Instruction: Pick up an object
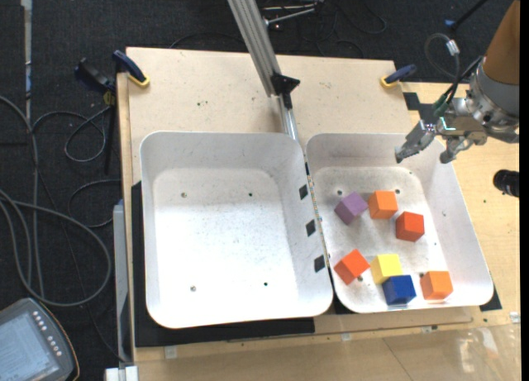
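Observation:
The right bin (pixel 463 222) holds several small blocks: a purple one (pixel 351 207), an orange one (pixel 383 204), a red one (pixel 410 226), another orange-red one (pixel 353 265), a yellow one (pixel 385 268), a blue one (pixel 399 289) and an orange one (pixel 436 285). My gripper (pixel 430 146) hangs above the bin's far right rim, well above the blocks. Its two dark fingers are spread apart with nothing between them.
The left bin (pixel 165 206) sits beside the right one on the wooden bench. A slanted metal pole (pixel 252 28) runs down to the bins' shared far edge. Clamps (pixel 132 69) mark the bench's far corners.

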You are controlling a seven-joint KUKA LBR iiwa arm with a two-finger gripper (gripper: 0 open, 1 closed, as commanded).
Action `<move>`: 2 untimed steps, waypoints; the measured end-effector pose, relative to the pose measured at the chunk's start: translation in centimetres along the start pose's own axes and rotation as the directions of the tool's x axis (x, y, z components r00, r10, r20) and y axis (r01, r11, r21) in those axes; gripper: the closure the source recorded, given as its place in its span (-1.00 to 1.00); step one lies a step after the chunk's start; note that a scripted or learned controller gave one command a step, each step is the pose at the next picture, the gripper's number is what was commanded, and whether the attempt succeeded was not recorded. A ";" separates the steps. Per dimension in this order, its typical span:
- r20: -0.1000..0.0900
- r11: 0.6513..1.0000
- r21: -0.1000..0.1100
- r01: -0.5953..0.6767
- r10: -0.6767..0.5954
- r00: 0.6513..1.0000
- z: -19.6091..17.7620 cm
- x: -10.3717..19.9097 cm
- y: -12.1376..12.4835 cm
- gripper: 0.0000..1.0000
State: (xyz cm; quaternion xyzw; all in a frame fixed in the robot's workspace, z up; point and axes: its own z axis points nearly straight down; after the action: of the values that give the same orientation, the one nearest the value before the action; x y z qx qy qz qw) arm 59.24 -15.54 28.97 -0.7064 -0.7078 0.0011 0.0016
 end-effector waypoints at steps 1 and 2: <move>0.001 1.000 -0.004 0.000 0.000 1.000 -0.2 0.0 0.1 -1.00; 0.000 1.000 0.002 0.001 -0.001 1.000 5.3 1.0 0.1 -1.00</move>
State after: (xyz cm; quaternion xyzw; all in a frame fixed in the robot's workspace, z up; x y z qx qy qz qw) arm 59.28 -14.52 23.66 -0.7060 -0.7082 0.0017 0.0021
